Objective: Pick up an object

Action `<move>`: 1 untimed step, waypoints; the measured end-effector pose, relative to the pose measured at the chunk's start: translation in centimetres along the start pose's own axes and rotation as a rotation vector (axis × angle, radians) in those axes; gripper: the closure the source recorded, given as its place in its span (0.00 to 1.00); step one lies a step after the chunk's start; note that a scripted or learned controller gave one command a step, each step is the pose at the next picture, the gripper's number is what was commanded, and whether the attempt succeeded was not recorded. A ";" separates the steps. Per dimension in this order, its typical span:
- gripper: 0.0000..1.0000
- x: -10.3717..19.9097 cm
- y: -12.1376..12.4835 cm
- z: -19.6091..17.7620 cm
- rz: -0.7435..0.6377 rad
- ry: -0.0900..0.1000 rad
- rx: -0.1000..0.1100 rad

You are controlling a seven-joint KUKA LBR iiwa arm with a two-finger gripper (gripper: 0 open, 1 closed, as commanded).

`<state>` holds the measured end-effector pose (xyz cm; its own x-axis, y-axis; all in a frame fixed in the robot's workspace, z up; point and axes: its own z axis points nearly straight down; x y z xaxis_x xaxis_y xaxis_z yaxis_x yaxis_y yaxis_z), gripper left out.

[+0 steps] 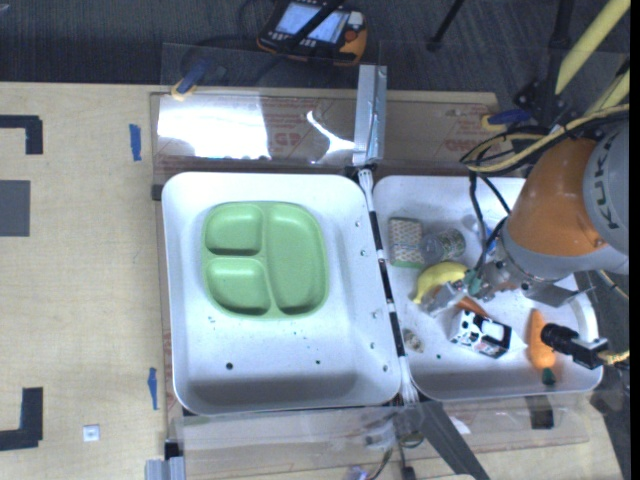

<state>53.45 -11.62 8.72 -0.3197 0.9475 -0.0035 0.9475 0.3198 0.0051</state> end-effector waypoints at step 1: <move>0.00 2.0 -1.0 0.0 -0.025 0.001 -0.001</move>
<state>51.86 -10.00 8.74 -0.3431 0.9393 -0.0029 0.9393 0.3431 0.0057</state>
